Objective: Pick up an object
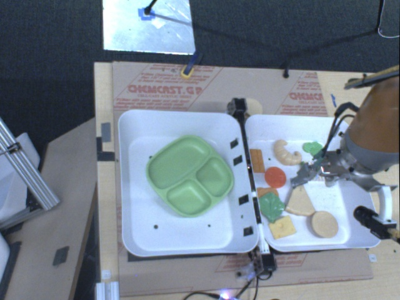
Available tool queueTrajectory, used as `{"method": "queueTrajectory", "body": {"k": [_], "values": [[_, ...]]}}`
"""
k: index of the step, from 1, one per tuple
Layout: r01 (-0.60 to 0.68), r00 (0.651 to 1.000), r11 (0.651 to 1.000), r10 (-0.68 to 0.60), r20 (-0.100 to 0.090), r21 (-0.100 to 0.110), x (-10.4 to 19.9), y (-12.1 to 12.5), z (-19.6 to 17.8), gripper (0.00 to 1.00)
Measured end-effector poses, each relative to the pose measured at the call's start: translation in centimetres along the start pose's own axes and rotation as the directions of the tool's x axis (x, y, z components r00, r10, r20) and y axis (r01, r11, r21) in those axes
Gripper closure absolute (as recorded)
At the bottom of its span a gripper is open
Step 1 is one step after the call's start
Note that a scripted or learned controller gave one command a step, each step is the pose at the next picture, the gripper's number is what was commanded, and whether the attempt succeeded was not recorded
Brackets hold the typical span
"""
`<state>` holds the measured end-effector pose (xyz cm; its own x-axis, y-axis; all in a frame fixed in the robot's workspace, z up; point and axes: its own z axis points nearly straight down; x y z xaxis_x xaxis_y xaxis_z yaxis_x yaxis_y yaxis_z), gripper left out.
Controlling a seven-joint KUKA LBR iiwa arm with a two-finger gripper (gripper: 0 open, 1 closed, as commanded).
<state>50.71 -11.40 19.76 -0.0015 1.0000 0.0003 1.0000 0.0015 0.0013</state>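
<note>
The claw (300,179), fingers slightly apart and gripping nothing, is hovering low in the right bin (356,230) among toy foods, just beside the red tomato (275,177), seemingly lining up a grasp.

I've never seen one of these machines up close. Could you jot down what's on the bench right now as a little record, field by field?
left bin: holds a green divided plate
right bin: holds small toy foods
foods: red round piece, pale croissant shape, green leafy piece, yellow block, tan round disc, beige wedge
arm: reaches in from the right, over the right bin
gripper: low among the foods, beside the red round piece
holding anything: cannot tell
</note>
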Motion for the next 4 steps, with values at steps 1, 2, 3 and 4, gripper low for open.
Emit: {"method": "queueTrajectory", "body": {"k": [1,2,3,4], "values": [[-0.001,1.000,1.000,0.001,-0.001,0.003,0.1,0.6,6.1,0.00],[-0.002,1.000,1.000,0.002,0.002,-0.003,0.0,0.8,11.0,0.00],[-0.001,1.000,1.000,0.001,0.001,-0.005,0.0,0.8,9.8,1.00],[0.002,1.000,1.000,-0.002,0.001,-0.002,0.5,0.4,5.3,1.00]]}}
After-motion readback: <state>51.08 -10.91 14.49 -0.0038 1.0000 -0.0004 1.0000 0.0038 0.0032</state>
